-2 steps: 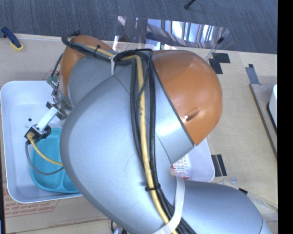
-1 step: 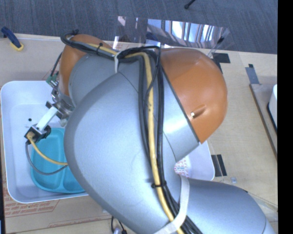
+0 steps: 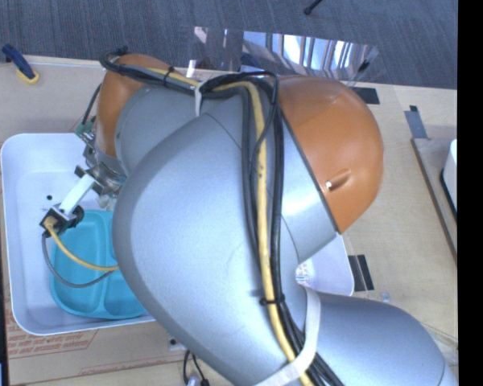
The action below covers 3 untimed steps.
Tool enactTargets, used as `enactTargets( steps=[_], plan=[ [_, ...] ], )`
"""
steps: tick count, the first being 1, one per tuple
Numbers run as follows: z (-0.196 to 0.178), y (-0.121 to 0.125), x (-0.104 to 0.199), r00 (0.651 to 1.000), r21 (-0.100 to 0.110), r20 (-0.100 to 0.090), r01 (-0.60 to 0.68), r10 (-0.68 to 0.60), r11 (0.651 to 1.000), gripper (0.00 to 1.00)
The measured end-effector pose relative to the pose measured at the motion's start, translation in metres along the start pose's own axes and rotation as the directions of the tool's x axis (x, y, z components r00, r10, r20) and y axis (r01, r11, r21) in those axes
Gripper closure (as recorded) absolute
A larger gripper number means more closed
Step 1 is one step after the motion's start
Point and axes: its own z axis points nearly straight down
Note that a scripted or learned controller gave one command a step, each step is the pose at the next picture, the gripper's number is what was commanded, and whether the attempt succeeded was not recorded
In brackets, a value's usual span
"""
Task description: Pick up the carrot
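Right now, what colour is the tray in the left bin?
Light blue tray, camera view.

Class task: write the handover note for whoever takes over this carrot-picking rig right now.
End effector: over the left bin, near the blue divided tray; whether it is open or shut cannot be told.
Carrot: the arm hides much of both bins, so its place cannot be told.
Done: no pick confirmed.
Left: find the carrot, grasp it, lift it.

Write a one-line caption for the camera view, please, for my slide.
The grey and orange arm reaches over the left white bin, in which a blue divided tray lies.
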Motion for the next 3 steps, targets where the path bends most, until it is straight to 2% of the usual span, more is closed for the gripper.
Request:
enactTargets(
  steps=[1,3],
  plan=[
    [0.011,0.000,0.012,0.822,0.005,-0.004,0.570,-0.570,0.822,1.00],
    [-0.001,-0.003,0.013,0.814,0.018,0.002,0.581,-0.581,0.814,1.00]
  ],
)
